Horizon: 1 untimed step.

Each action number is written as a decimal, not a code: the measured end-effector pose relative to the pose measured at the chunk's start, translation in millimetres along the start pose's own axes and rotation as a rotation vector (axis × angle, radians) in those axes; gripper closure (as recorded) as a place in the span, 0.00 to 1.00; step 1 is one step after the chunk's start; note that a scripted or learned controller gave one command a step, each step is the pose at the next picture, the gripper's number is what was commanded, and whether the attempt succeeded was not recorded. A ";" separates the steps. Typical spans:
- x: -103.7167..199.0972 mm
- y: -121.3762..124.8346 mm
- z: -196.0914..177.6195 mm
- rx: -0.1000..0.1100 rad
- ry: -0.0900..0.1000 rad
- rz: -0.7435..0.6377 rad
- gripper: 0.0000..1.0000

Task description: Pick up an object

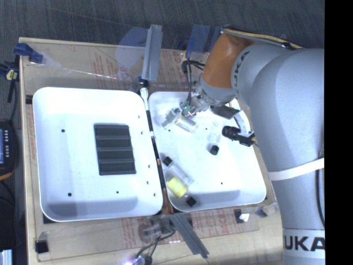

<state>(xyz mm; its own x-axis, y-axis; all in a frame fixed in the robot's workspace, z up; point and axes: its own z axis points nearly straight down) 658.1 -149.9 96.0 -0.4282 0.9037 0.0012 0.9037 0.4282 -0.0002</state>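
A wooden table (83, 54) carries two shallow white bins side by side. The left bin (49, 109) holds one thing: a dark grey ribbed panel (115, 149), lying flat near the bin's middle with its long side running from the far edge to the near edge.

The grey arm (281, 93) reaches in from the right, its orange band (220, 62) over the far edge of the right bin (237, 175). The claw (190, 108) is low in that bin's far left quarter. From this angle I cannot tell whether it is open or closed, or whether it holds anything.

The loose objects are all in the right bin. A clear, shiny piece of plastic (177, 118) lies just beside the claw on the side of the wall between the two bins; whether the two touch cannot be made out. A small black piece (214, 148) sits near the bin's middle, apart from the claw. A second small black piece (166, 161) lies close to the wall shared with the left bin. Nearer the front, a yellow block (176, 187) rests by the near left corner, with clear wrapping around or against it. A small black cube (191, 201) sits just beside it at the near edge.
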 end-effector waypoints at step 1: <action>0.3 1.7 -10.3 -0.003 -0.004 -0.007 1.00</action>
<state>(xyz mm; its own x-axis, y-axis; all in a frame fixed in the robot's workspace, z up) 659.6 -148.9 106.3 -0.4341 0.9008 -0.0024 0.9008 0.4341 0.0026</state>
